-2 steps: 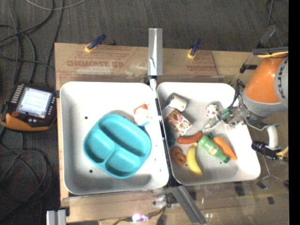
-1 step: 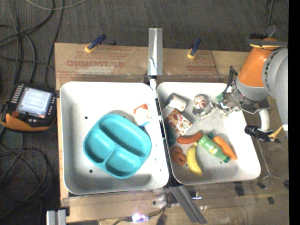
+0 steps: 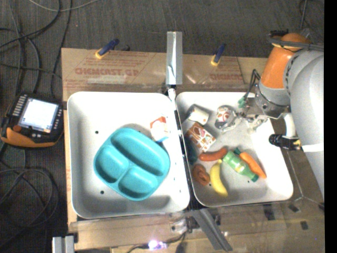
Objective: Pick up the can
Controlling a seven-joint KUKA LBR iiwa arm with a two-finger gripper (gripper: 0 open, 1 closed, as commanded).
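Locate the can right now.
The can lies in the right bin, upper middle, just left of the gripper and right of a small box.

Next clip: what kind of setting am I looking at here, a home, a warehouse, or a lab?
Most likely a robotics lab bench. Two white bins sit on cardboard held by clamps, a teach pendant lies beside them among loose cables on carpet, and the right bin holds toy food such as a banana.

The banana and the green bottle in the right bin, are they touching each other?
Apart. The camera view shows a strip of white bin floor between the banana and the green bottle.
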